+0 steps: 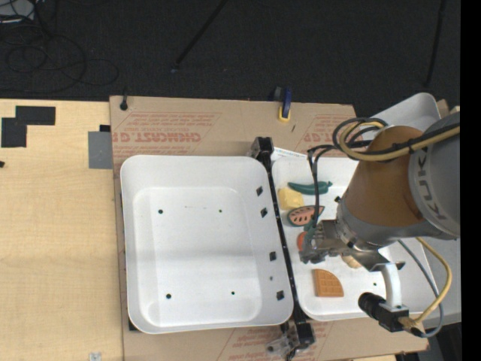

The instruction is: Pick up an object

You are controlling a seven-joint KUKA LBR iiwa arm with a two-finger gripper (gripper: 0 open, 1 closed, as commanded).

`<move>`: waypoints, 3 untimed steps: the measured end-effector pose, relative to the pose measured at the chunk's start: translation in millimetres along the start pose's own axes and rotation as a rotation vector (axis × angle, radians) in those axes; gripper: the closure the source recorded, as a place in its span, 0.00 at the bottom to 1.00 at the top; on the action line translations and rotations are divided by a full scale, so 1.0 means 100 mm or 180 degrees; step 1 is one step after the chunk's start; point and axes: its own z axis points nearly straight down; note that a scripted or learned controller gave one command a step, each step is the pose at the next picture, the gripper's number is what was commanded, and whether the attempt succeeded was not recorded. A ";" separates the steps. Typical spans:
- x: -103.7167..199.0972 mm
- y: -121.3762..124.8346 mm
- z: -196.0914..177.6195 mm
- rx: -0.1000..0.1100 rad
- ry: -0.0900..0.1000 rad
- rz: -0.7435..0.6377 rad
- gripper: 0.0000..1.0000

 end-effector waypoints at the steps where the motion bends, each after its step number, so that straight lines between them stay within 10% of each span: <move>1: 0.20 0.07 -0.93 -0.0012 -0.0007 0.0005 1.00; 2: 0.90 0.60 -1.00 -0.0003 -0.0007 0.0000 1.00; 3: 1.27 0.12 -1.45 0.0007 -0.0008 0.0007 1.00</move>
